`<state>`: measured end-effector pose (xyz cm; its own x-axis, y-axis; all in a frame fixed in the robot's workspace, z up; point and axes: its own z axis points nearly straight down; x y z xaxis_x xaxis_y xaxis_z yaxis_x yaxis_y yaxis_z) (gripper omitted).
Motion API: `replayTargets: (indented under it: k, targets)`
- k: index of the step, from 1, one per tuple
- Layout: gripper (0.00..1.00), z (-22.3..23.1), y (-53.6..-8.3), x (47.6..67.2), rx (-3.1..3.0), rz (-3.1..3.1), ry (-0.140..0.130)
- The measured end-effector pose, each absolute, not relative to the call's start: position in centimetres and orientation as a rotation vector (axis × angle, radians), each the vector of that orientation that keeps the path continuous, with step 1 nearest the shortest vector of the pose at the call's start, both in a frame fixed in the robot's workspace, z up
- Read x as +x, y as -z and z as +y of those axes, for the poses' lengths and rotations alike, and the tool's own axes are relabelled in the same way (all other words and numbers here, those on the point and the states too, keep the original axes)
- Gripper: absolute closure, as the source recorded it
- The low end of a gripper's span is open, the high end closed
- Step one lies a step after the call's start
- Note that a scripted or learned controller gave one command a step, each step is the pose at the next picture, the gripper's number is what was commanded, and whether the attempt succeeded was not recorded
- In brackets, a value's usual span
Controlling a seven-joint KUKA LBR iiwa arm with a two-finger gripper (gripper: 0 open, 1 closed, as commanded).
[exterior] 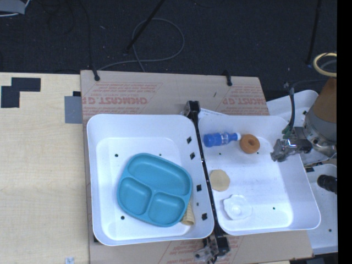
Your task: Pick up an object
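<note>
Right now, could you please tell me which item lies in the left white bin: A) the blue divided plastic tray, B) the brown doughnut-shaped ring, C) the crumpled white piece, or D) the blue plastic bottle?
A: the blue divided plastic tray fills the left white bin, while the other three sit in the right white bin.

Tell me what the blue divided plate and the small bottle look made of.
Blue divided plate: likely molded plastic, uniform colour, smooth, soft sheen. Small bottle: probably plastic, blue body with a white cap; too small to tell its finish.
</note>
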<state>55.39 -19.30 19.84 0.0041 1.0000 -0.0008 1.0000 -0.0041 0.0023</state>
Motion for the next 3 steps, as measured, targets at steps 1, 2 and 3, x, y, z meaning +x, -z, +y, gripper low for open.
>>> replayTargets:
  k: [1, 2, 3]
  targets:
    - [1.0, -18.9, -25.7, 54.7, 2.217, 2.22, -0.003]
    - [1.0, -14.3, -24.4, 55.6, 2.22, 2.228, 0.0]
    - [1.0, -10.0, -23.7, 55.8, 2.22, 2.228, 0.001]
